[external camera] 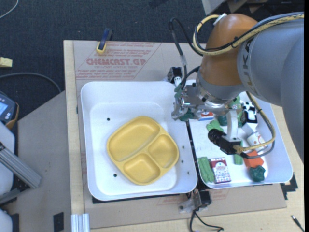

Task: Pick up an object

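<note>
The grey arm (270,47) reaches over the right bin (285,166), and the left bin (91,95) holds a yellow divided plate (142,150). The gripper (185,111) sits low at the wall between the bins, and I cannot tell how far open it is. At the right bin's near end lie a red-and-white box (220,171), a green block (205,168), an orange piece (253,161) and a teal lump (258,173).

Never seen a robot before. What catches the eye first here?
A big yellow divided plate lies in the left bin. The grey arm, with its orange band, looms over the right bin, cluttered with small things such as a red and white box.
</note>
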Available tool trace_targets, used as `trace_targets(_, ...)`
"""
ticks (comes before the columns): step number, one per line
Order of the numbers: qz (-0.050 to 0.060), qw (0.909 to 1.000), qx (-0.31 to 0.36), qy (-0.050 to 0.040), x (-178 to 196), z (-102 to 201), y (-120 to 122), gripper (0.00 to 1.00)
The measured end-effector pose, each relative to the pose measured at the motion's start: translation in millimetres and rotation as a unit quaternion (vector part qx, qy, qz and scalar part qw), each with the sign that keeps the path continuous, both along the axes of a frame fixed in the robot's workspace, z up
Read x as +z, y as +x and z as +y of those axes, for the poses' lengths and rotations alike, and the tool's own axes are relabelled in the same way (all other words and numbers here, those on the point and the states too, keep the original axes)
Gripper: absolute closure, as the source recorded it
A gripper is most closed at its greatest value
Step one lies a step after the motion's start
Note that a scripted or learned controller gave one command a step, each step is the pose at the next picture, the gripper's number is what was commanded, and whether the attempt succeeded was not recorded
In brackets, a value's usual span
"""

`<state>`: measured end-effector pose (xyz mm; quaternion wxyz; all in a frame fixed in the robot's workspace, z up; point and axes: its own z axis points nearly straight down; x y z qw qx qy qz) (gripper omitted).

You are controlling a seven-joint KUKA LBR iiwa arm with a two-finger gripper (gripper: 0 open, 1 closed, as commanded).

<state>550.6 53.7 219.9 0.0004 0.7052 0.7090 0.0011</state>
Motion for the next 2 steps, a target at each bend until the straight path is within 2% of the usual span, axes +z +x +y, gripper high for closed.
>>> trace_targets(2, 0.002, 1.0, -0.003, -0.0006, -4.0, -14.2, -5.3, 1.0)
